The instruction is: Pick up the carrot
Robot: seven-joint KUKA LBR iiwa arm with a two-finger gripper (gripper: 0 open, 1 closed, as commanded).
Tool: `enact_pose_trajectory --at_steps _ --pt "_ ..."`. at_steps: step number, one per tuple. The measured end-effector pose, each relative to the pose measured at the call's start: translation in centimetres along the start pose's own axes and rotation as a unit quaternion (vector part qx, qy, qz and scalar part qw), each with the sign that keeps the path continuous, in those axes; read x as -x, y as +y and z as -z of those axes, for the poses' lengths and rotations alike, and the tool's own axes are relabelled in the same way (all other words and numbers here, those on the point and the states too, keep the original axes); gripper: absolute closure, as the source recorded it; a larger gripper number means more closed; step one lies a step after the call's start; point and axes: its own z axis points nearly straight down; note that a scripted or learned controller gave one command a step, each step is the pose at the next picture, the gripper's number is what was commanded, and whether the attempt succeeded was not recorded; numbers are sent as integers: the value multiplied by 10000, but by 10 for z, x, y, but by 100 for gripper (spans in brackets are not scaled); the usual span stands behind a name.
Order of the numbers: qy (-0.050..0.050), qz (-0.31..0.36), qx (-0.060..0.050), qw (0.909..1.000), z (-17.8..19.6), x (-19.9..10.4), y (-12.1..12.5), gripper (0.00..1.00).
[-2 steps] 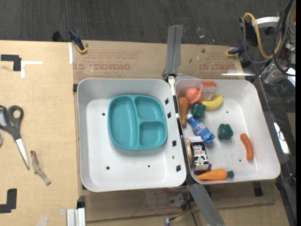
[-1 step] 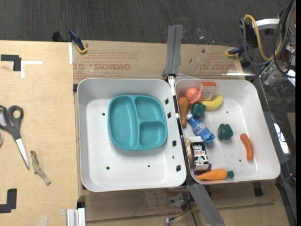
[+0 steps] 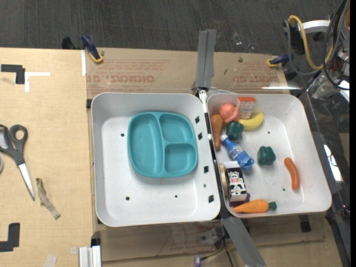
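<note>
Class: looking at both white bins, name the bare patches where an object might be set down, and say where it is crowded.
Left bin: bare floor rings the teal plate, widest below it. Right bin: a bare patch between the green pepper, the sausage and the carrot; another right of the banana. Its left side, along the divider, is crowded.

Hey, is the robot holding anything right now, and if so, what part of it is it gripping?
Nothing is seen being held. The carrot lies loose along the near edge of the right bin, with nothing touching it.
</note>
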Motion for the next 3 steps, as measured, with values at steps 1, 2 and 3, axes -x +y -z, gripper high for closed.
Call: enact_pose_trajectory --at_steps 1,2,3 --pt "-1 11 1 10000 2 0 -1 100" --pt "-10 12 2 10000 -1 0 -1 100" --pt "-12 13 -5 10000 -7 0 -1 100"
